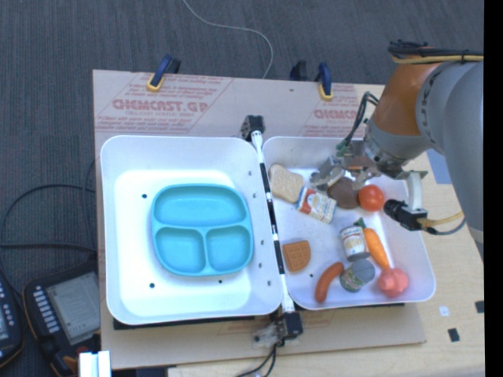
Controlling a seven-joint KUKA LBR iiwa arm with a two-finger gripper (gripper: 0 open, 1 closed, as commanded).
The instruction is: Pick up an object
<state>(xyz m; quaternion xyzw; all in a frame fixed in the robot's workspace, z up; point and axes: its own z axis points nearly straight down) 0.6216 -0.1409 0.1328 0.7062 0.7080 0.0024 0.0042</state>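
Note:
My gripper is low in the upper part of the right bin, just above a dark brown round piece. A red tomato lies to its right. A white and red packet lies to its lower left, and a bread slice to its left. Further forward in the bin lie a small labelled can, a carrot, a grey can, a sausage, a pink-red fruit and a brown cracker. Nothing can be made out in the gripper's grasp.
The left bin holds a blue three-compartment tray. The grey arm with its orange band reaches in from the upper right over the bin's back corner. A black rail divides the two bins.

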